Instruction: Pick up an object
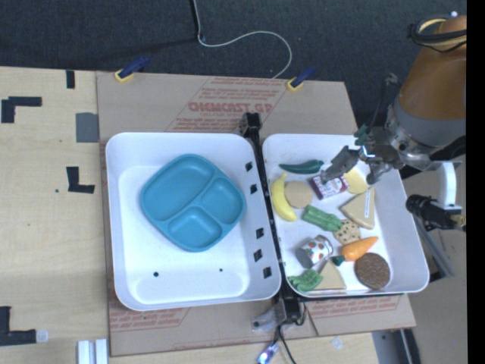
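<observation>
The right bin (409,226) holds a heap of toy food: a yellow banana (281,200), a dark green chili (301,166), a purple and white packet (331,186), a cheese wedge (361,209), a green pickle (322,219), an orange carrot (357,248) and a brown cookie (372,270). My gripper (356,168) hangs over the bin's upper part, just above the packet and a small yellow piece (356,179). Its fingers (337,164) are spread open and nothing sits between them.
A blue divided plate (193,202) lies in the left bin (129,279). A grey and white can (314,249), a cracker (348,231) and a green leafy piece (305,281) crowd the right bin's lower half. A black divider (261,203) runs between the bins.
</observation>
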### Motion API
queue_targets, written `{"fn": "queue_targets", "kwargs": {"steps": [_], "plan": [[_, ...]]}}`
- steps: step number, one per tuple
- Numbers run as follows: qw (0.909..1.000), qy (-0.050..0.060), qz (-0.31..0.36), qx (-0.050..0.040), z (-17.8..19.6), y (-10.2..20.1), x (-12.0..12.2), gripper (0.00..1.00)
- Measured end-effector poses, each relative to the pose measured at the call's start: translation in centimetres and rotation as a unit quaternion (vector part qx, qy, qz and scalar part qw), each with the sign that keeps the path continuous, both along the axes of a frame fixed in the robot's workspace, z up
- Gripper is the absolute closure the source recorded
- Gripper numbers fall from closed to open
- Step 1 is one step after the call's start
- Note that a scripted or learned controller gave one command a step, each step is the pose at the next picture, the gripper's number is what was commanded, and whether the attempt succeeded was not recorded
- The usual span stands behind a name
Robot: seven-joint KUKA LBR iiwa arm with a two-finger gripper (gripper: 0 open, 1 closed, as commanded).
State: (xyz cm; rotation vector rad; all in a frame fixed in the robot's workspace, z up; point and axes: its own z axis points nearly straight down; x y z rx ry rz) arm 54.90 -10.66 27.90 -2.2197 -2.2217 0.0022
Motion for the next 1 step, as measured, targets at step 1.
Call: {"fn": "queue_targets", "kwargs": {"steps": [1], "plan": [[1.0000, 0.003, 0.000, 0.0010, -3.75, 2.92, -5.07, 0.00]]}}
